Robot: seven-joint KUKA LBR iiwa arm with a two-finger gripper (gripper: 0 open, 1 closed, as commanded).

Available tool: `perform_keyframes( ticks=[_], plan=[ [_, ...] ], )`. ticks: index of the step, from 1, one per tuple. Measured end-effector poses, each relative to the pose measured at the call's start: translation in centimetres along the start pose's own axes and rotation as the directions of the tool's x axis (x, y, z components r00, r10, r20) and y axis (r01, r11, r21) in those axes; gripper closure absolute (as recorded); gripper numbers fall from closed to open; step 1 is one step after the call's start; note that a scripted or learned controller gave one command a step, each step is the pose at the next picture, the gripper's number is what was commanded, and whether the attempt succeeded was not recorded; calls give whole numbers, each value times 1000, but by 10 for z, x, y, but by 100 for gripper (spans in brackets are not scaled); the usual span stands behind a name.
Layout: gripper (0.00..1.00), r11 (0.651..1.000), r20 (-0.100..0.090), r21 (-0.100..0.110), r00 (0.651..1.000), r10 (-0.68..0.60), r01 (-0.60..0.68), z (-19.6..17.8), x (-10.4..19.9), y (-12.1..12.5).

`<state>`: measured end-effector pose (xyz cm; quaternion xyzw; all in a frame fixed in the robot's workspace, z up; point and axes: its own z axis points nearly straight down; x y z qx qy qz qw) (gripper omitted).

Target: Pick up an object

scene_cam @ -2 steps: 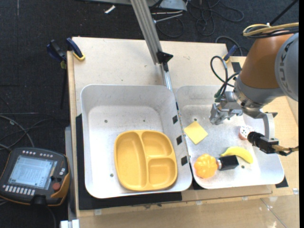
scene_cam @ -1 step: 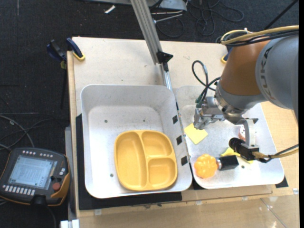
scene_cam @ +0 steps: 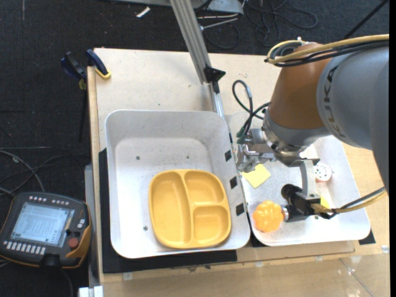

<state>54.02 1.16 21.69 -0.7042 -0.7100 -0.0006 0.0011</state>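
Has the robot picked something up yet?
Not yet, it seems. Done: the arm has reached over the right bin. In hand: nothing visibly held; the end effector is hidden under the arm. Left: grabbing something. The orange toy and yellow block lie in that bin, and the yellow tray sits in the left bin.

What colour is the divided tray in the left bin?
Yellow: the divided tray, seen in the camera view.
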Motion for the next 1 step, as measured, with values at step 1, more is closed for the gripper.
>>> perform_keyframes(
  ticks=[1],
  plan=[
    [100, 1000, 0, 1, 1000, 0, 0, 3, 46, -6]
  ],
)
